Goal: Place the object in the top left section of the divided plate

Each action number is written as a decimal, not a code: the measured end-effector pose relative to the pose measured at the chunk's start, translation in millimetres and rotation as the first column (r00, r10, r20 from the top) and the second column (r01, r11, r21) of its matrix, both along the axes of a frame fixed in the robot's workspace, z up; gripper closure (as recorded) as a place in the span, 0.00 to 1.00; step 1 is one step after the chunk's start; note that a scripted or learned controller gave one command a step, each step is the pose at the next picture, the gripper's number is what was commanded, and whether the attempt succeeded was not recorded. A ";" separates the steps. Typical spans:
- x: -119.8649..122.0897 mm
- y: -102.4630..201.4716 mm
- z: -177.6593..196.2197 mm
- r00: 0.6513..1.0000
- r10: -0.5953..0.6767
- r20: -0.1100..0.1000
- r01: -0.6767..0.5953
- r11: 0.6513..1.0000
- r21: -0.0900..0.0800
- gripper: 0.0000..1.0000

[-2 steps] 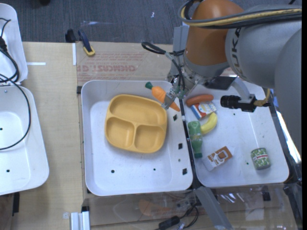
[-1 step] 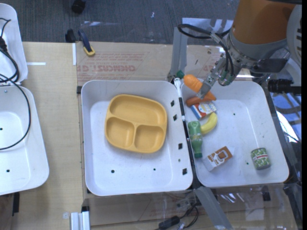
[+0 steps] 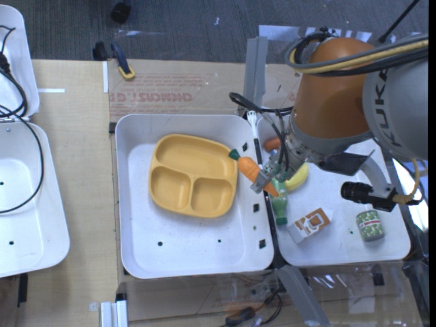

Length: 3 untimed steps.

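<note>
Camera view is showing two white bins sitting side by side, so going from the bottom of the frame upward. In the right bin (image 3: 340, 247), toward the lower right, a small green can (image 3: 370, 225) is standing near the corner, and a little brown-and-white carton (image 3: 308, 224) is lying just left of it. Slightly higher, a green item (image 3: 279, 208) is lying along the divider between the bins.

In the left bin (image 3: 136, 251), the yellow divided plate (image 3: 193, 176) is sitting a bit above the middle, three sections, all bare from what I can see.

Moving up to mid-frame, the gripper (image 3: 267, 178) is hanging right over the divider, just right of the plate's edge. The toy carrot (image 3: 249, 167) is sitting at its tips, green top pointing toward the plate, orange body slanting down to the right, and it looks pinched between the fingers, which are closed in narrow around it. A yellow banana (image 3: 297, 176) is lying just right of the gripper, partly under the arm, and something small and orange-red (image 3: 272, 143) is peeking out above it.

Further up and right, the arm's orange band (image 3: 334, 87) is taking up the upper right corner, with cables running over it.
</note>
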<state>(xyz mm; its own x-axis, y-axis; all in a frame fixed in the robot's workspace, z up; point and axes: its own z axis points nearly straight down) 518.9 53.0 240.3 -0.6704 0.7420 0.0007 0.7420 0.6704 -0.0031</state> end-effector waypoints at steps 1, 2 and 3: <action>9.9 26.3 -17.2 0.986 0.167 0.000 -0.167 0.986 0.001 1.00; 28.3 25.2 -35.0 0.965 0.263 0.001 -0.263 0.965 0.001 1.00; 13.8 54.2 -24.5 0.963 0.271 0.002 -0.271 0.963 0.001 1.00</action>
